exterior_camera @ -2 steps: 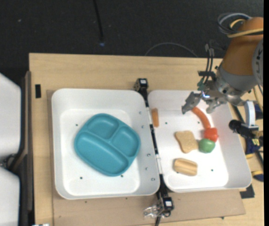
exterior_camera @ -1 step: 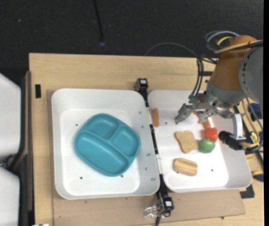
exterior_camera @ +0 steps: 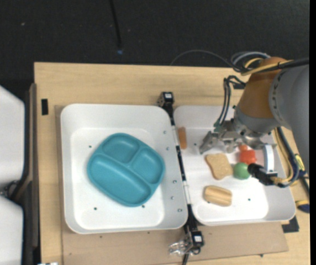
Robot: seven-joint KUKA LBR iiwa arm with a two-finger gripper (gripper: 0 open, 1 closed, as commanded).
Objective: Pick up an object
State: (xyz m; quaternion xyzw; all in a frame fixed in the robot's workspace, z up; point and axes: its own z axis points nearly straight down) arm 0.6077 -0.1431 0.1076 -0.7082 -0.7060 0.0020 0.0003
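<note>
None lifted, judging by how everything lies. Five small candidates down flat on the floor of the right bin [exterior_camera: 257, 210]: a tan bread slice [exterior_camera: 219, 165]; a bread roll [exterior_camera: 217, 195] nearer the front edge; a green ball [exterior_camera: 240, 170] just beside the slice's right side; a red-orange piece [exterior_camera: 247, 155] just above the ball; a thin brown stick [exterior_camera: 182, 138] against the bin's left wall. Over in the left bin [exterior_camera: 75, 206], a teal divided plate [exterior_camera: 126, 169], well apart from the tool and seemingly out of play.

Gripper [exterior_camera: 210, 143]: low over the back half of the right bin, just behind the bread slice and near the red-orange piece, hung from the arm [exterior_camera: 268, 98] reaching in from the right. Open or clenched: cannot tell, the tool being blurred and foreshortened at this slant. Nothing visibly caught in it.

Stage, as a judgement: approach or descent, ahead of any secure grasp. Left to do: settling on one item, most likely the slice or the red-orange piece given their nearness, closing on it, raising it clear of the bin floor. Worth noting: a tight cluster of slice, ball and red-orange piece, so easy to nudge a neighbour rather than grip the target.
</note>
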